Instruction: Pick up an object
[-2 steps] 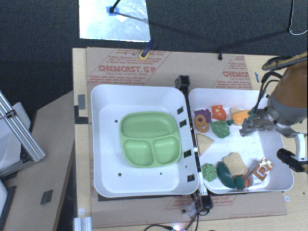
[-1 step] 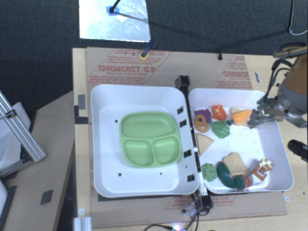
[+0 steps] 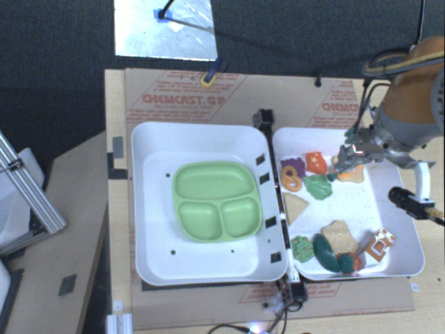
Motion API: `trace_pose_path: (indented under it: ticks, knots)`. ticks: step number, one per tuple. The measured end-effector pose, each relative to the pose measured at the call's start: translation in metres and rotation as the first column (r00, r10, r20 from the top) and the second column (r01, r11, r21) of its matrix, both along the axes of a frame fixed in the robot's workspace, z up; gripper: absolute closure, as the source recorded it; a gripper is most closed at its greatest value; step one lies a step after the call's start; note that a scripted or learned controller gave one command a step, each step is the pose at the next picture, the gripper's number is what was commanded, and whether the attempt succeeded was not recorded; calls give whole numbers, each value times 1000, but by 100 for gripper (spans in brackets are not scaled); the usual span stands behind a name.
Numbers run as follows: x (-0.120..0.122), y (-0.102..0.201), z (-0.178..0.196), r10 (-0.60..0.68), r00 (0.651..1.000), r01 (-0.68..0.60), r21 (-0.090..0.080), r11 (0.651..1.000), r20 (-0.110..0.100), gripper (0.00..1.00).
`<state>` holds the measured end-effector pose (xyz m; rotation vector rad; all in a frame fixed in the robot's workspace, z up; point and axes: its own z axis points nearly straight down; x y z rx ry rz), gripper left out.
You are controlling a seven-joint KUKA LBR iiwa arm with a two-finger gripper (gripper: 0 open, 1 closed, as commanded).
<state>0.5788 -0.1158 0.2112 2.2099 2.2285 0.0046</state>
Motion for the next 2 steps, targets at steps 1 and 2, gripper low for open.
trace_pose_path:
  ticks: [1, 2]
  knots:
    - [39, 39, 13, 1, 1000, -1, 1, 1000, 2, 100]
    - [66, 94, 7, 2, 1000, -2, 2, 1000, 0, 100]
